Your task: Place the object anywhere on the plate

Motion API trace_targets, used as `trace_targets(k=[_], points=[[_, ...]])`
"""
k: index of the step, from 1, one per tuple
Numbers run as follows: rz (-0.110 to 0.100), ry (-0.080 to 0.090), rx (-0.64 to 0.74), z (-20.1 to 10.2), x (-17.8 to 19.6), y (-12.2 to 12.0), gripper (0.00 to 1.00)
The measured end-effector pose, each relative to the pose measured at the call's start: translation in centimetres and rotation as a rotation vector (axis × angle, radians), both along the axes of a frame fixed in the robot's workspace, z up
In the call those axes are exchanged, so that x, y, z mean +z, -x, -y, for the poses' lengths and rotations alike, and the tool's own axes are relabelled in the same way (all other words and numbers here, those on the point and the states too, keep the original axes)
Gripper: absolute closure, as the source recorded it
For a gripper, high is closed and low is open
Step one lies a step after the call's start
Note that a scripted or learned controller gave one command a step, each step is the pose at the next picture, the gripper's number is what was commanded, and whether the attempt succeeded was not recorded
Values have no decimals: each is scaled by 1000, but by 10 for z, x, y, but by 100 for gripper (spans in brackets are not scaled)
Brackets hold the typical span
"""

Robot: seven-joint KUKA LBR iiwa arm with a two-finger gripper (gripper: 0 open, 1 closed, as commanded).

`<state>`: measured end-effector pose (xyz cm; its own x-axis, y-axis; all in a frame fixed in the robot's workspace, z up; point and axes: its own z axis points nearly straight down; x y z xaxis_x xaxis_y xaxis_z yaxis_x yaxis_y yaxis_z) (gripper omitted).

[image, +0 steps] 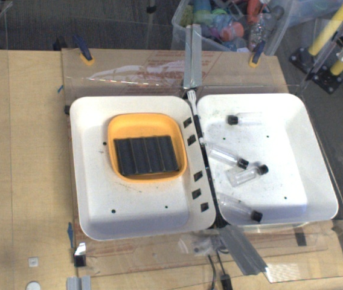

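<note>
here, from my remote station, i read the overhead view as follows. the left bin (87, 180) holds an orange plate (146, 123), squarish with rounded corners, set toward the bin's rear half and a little toward the divider. a dark, ribbed, rectangular object (146, 155) lies flat on the plate, covering most of its floor and reaching close to its near rim; it looks to me like a black block with four or five parallel grooves. the right bin (292, 180) holds four clear vials with black caps. one vial (241, 120) lies near the rear of that bin. a second vial (229, 157) lies slantwise near the middle, close to the divider, with its cap pointing right. a third vial (247, 173) lies just beside the second, its cap at the right end; i cannot tell whether the two touch. a fourth vial (239, 209) lies along the near wall. a strip with black tabs (194, 159) runs between the two bins. behind the bench i see a clear tub of coloured toys (232, 8). the wooden bench (20, 162) carries both bins. as for the gripper, the picture gives me nothing by which to judge open or closed.
</note>
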<state>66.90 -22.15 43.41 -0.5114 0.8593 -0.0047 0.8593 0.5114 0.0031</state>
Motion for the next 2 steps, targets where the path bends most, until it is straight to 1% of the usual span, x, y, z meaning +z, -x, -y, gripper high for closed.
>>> trace_targets(k=[1,2], points=[[-2,-1,393,1,0,0,100],[-4,-3,373,2,0,8,100]])
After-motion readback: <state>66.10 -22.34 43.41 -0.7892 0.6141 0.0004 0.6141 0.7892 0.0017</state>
